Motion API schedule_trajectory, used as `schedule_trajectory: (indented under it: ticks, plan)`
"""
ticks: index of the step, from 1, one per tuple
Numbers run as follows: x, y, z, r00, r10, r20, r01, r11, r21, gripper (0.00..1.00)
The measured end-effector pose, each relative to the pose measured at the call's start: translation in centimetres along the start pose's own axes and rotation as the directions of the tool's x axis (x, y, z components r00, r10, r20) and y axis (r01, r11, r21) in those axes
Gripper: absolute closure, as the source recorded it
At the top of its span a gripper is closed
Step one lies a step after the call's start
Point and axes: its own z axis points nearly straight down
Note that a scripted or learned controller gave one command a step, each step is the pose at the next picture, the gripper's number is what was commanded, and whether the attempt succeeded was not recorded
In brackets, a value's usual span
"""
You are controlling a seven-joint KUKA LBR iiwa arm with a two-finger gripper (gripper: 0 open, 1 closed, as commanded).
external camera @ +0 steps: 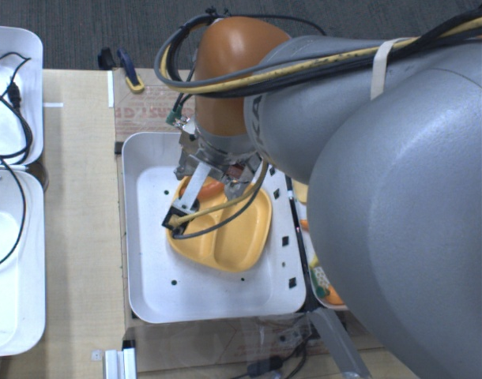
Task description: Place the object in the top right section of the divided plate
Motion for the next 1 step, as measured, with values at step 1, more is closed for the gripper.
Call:
schedule_trajectory:
  ticks: [1]
  plan:
    - [1.09, 0.93, 4.38, 0.986, 0.169, 0.001, -0.169, 0.986, 0.001, 0.00]
